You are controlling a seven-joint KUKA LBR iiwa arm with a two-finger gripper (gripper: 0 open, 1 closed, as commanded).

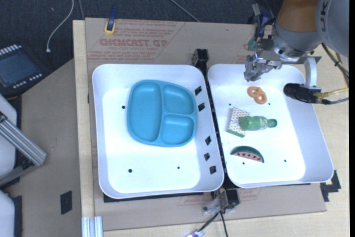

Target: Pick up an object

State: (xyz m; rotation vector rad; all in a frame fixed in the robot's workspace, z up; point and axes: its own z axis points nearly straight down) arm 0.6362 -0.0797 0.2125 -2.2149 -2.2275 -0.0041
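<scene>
The right bin [310,158] holds an orange pretzel [257,95] near its back, a green bottle [257,122] lying on its side at the middle, a patterned sandwich wedge [236,120] under the bottle's left end, and a watermelon slice [248,154] nearer the front. My gripper [254,73] hangs over the back of the right bin, just behind the pretzel. Nothing shows between its fingers.
A blue divided plate [161,113] lies in the left bin [111,164]. Black clips run along the divider [206,119] between the two bins. Cables trail on the dark floor behind the bench.
</scene>
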